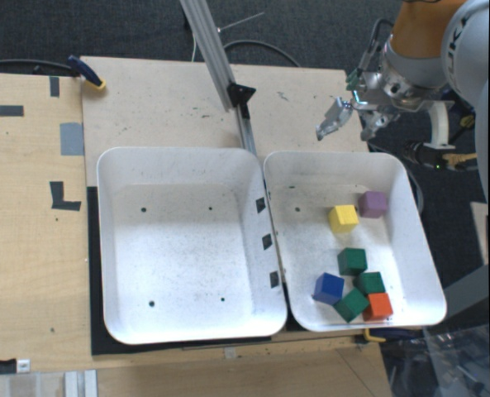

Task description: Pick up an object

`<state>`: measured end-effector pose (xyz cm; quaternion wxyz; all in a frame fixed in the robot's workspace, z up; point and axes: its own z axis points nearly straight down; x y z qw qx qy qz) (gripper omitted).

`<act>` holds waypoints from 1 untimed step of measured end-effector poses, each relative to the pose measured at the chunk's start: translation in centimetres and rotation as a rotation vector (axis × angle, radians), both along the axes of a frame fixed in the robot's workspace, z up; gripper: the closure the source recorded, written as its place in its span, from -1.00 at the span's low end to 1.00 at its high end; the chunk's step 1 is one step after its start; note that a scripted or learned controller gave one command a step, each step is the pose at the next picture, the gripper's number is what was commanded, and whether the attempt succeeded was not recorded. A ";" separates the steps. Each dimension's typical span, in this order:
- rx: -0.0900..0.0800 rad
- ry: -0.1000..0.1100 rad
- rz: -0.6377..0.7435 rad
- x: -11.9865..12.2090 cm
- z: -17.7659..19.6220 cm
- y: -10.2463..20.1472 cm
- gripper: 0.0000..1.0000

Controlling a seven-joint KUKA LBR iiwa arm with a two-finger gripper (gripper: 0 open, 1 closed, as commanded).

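Two white bins sit on the tabletop; the right bin holds coloured blocks. Beyond it hovers the hand, spread and holding nothing.

The arm is covered in smooth grey shells, and a wide orange band is seen above the wrist. The end effector is built from silver metal parts, with dark cables and small green details.
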<state>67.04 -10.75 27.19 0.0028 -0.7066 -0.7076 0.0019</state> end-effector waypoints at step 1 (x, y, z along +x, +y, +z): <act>-0.002 -0.005 0.001 0.1 0.3 0.0 -1.00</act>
